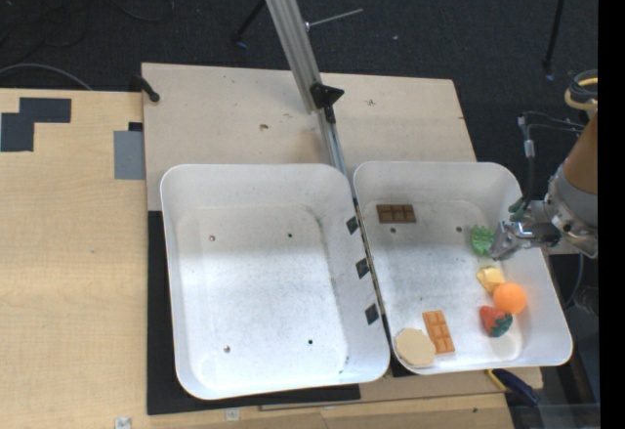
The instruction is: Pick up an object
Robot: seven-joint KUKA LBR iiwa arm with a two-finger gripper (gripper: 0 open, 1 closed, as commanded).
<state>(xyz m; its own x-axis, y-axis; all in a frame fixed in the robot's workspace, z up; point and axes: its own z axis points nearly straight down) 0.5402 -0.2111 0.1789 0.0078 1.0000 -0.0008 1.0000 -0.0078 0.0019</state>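
Observation:
The right bin (430, 178) holds several small items. A brown chocolate bar (396, 214) lies near its back wall. A green leafy toy (482, 240) sits by the right wall, with a yellow piece (490, 277), an orange ball (509, 298) and a red strawberry (495, 321) in front of it. An orange waffle (438, 331) and a tan round cookie (416, 348) rest at the front edge. My gripper (511, 235) hangs at the bin's right wall, right beside the green toy and just above the yellow piece.
The left bin (195, 188) stands beside the right one, split off by a divider with black clips (361, 266). A slanted metal rail (293, 36) rises behind the bins. The bench's wooden top (68, 251) stretches to the left.

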